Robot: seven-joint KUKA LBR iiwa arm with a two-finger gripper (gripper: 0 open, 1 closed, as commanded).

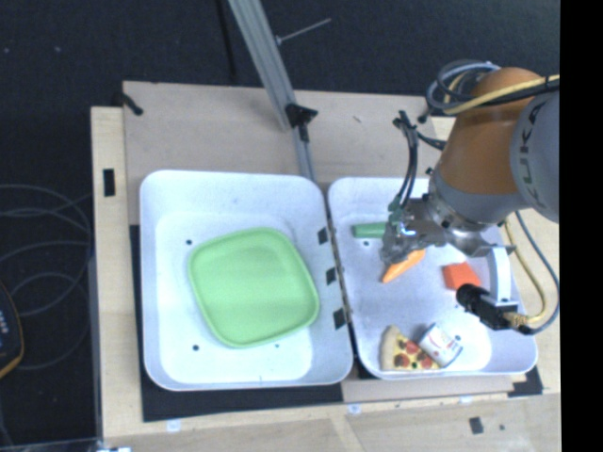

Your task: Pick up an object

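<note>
My gripper hangs over the middle of the right bin, under the grey and orange arm. An orange carrot lies tilted right at the gripper's tip, touching or just below it. To its left, a green stick-shaped piece pokes out from beneath the gripper. An orange block rests to the carrot's right. Near the bin's front edge sit a pizza slice and a small white can.
The left bin holds a green square plate. A black fitting with a yellow cable hangs off the arm above the right bin's front right. A slanted metal pole stands behind the bins.
</note>
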